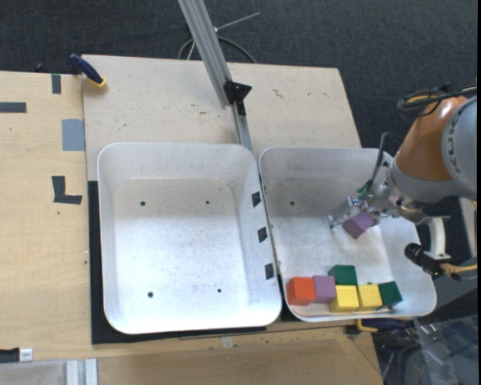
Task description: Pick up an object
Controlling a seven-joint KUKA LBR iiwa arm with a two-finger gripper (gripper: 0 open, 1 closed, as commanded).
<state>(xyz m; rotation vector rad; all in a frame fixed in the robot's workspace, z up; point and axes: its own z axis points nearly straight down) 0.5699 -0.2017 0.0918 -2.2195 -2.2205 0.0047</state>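
My arm (433,147) comes in from the right side, bent over the right bin (305,163). The orange band sits up high and the grey wrist points down and to the left. My gripper (354,213) hangs over the middle of that bin, out toward its right wall.

There is a purple block (357,225) right at my fingertips. It is tilted, with one corner down. It looks like my fingers are closed on it — the block sits just at their tips, and I think it is lifted off the bin floor, though I cannot be sure of that from up here.

The other blocks lie in a bunch at the near edge of the same bin, well apart from my gripper. An orange block (301,289) is on the left, touching a light purple block (324,287). Next come two yellow blocks (357,297) side by side. A dark green block (345,275) sits just behind them, and another green block (390,293) is at the right end.

The left bin (176,155) is next to mine — its wall touches my bin's wall. A long grey metal bar (204,34) slants across the bench behind the bins.
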